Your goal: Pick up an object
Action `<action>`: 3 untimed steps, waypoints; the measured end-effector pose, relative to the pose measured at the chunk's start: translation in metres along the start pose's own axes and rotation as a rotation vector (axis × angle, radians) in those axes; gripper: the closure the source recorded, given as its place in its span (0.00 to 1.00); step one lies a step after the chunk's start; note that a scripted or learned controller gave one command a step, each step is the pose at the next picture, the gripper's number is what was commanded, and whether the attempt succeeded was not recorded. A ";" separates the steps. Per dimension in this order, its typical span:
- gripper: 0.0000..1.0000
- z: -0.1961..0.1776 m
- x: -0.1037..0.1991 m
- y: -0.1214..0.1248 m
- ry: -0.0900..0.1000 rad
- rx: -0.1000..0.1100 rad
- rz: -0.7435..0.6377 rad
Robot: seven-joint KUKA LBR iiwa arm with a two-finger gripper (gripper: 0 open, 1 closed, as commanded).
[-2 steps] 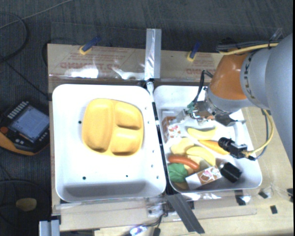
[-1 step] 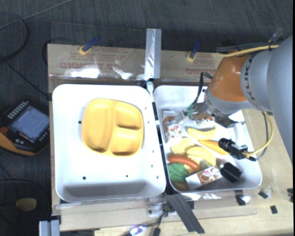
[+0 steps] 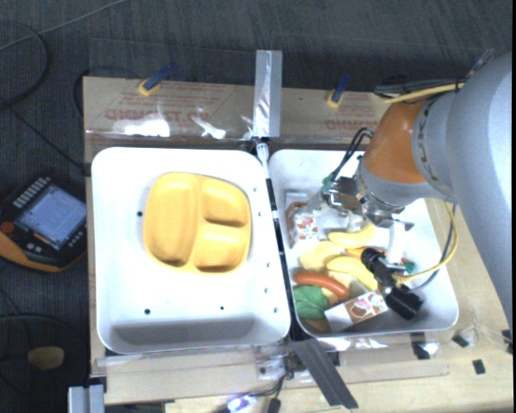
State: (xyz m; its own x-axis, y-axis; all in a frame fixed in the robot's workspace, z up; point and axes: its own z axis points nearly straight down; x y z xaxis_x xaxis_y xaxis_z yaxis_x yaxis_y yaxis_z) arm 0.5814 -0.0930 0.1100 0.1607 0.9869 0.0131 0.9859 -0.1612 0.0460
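Reaching in from the right, the hand [image 3: 351,201] sits low over the back middle of the right bin [image 3: 443,312]. Can't tell whether it is released or clenched, since the wrist hides it from above. No item is visibly gripped.

The banana [image 3: 351,237] is just in front of the hand: yellow, curved, smooth plastic look, lying flat. A second yellow curved piece [image 3: 348,269] lies right beside it, toward the front. The clutter around them is tight:
- a red-and-white printed packet [image 3: 304,225] to the left, by the bin wall
- a red sausage shape [image 3: 320,280] touching the yellow pieces
- a green rounded lump [image 3: 308,301] in the front-left corner
- a brown-and-white carton [image 3: 363,308] at the front

The left bin [image 3: 112,317] holds a yellow divided tray [image 3: 196,222], glossy, with rounded corners. The desk [image 3: 120,101] has a brown cardboard-like surface, with a clamp [image 3: 155,80] on its back edge. On the floor to the left is a handheld controller [image 3: 43,222].
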 end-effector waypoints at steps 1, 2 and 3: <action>0.00 0.001 0.002 0.017 -0.005 0.006 -0.071; 0.00 0.002 0.002 0.023 0.000 0.006 0.168; 0.00 0.000 -0.005 -0.007 -0.008 -0.020 0.154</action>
State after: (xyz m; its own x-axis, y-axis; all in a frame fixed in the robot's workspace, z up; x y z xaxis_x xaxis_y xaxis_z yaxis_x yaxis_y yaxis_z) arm 0.5740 -0.0967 0.1099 0.3106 0.9504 0.0136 0.9483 -0.3108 0.0642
